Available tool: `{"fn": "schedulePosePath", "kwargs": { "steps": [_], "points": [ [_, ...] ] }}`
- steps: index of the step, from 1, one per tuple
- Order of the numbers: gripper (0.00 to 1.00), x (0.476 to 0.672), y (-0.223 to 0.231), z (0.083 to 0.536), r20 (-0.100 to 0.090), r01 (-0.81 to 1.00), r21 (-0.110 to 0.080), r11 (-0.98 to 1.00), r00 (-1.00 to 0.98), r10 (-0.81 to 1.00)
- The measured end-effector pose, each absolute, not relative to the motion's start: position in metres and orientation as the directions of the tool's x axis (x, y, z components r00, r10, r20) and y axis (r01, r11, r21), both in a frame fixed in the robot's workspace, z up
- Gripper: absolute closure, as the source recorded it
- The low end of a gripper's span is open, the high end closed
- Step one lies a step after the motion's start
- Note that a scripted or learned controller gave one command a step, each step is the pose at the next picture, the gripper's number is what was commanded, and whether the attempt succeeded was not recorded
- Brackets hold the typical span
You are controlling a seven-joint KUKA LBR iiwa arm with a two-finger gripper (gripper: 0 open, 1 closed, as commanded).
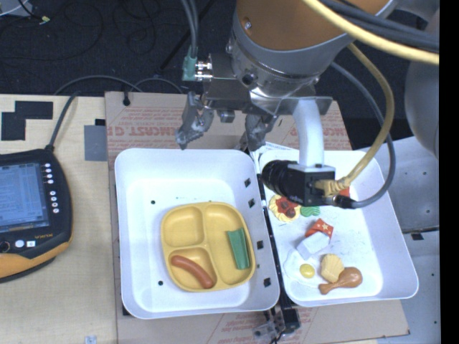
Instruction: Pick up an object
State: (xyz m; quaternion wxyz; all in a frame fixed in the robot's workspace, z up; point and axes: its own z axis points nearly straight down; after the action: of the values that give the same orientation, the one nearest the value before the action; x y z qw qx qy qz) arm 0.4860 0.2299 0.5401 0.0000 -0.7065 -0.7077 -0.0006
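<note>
Camera view: we see the gripper (219,131) above the far rim of the left bin (136,192), its two metal fingers (192,127) spread apart, nothing between them, touching nothing. Nearer than it sits a glossy yellow divided plate (188,228) with a smooth sausage (192,271) and a green rectangular block (239,249). To its right, the right bin (391,264) holds a plastic drumstick (343,279), a fried egg (305,269) and a red-white carton (317,235).
</note>
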Motion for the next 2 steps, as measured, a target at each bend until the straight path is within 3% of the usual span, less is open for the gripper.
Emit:
{"fn": "schedulePosePath", "kwargs": {
  "steps": [1, 2],
  "points": [
    [0.0, 0.475, 0.243, 0.444, -0.007, 1.0, -0.014, 0.002, -0.003, 1.0],
    [0.0, 0.476, 0.242, 0.543, 0.003, 1.0, 0.005, 0.001, -0.001, 1.0]
  ]
}}
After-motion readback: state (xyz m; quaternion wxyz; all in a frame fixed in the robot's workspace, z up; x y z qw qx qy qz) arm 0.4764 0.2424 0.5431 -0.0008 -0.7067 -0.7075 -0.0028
